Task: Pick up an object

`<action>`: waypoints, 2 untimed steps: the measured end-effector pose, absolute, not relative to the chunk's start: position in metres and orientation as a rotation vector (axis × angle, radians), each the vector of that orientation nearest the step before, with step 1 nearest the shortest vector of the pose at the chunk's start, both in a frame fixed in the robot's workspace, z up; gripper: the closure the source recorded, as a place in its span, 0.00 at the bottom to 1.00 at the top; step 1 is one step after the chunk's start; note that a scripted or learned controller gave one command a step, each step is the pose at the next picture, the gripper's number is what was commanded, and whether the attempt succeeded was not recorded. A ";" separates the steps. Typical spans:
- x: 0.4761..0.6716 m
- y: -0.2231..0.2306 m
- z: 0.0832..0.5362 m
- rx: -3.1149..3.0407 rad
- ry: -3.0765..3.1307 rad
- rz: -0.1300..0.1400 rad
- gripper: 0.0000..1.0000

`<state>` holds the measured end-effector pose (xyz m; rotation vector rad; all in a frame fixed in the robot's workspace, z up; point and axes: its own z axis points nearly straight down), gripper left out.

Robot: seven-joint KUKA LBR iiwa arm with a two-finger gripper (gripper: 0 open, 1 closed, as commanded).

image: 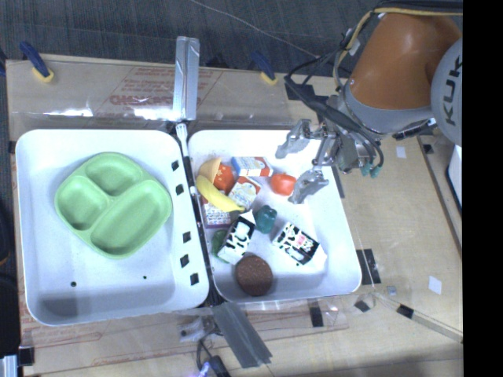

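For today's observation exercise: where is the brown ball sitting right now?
The brown ball lies in the right bin, near its front edge, just below the black-and-white carton and left of the other cow-patterned carton.

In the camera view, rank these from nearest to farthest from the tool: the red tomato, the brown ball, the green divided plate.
Measured from the tool, which is open above the right bin:
1. Red tomato, just below-left of the tool, in the right bin.
2. Brown ball, at the right bin's near edge.
3. Green divided plate, across in the left bin.
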<state>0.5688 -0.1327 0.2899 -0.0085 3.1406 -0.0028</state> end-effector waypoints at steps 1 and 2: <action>0.597 -0.154 0.131 -0.119 3.151 0.006 0.00; 0.562 -0.196 0.106 -0.359 3.097 -0.005 0.00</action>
